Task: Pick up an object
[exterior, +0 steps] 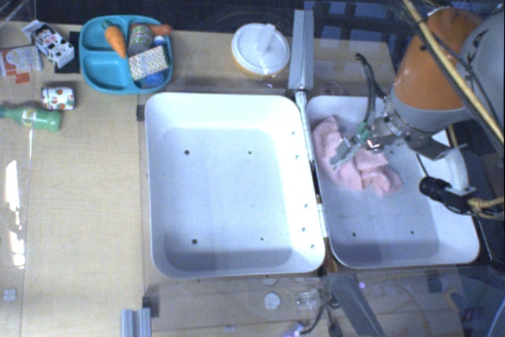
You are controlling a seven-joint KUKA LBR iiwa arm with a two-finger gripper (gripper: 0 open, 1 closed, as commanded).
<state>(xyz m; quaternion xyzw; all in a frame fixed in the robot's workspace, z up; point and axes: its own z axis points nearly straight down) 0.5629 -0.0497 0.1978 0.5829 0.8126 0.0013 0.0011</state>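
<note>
Left bin (229,264): nearest me on the left I see a shallow white tray on the surface (79,209).

Right bin (394,249): a white tray beside it, holding the one thing I could pick.

Pink cloth (355,166): a crumpled soft lump in the far half of the right bin, its long axis running from far left to near right.

Hand (347,152): it sits low over the cloth's middle, fingers pointing left; I cannot tell whether they are apart or together.

Key relation: I judge the cloth lies directly beneath the hand.

Far edge: a blue divided plate (122,55) and a white lidded tub (260,49).
</note>
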